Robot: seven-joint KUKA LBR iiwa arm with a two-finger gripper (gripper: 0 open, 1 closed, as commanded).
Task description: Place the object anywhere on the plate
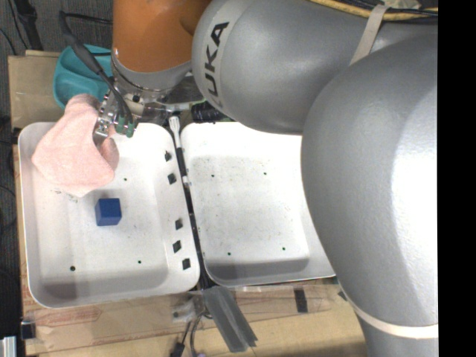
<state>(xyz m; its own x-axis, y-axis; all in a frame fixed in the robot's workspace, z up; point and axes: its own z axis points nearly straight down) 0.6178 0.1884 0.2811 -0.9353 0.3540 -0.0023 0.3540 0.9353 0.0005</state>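
A small blue cube (108,211) rests on the floor of the left bin (89,274), left of its middle. A pale pink plate (74,151) lies tilted across that bin's back left corner, its edge over the rim. My gripper (110,125) hangs from the orange wrist band right at the plate's upper right edge, above and behind the cube. The arm hides where the gripper meets the plate.
The right bin (253,199) lies beside the left one, with a black divider strip (181,199) between them. A teal object (74,69) sits behind the left bin, outside it. The arm's grey bulk covers the upper right of the bench.
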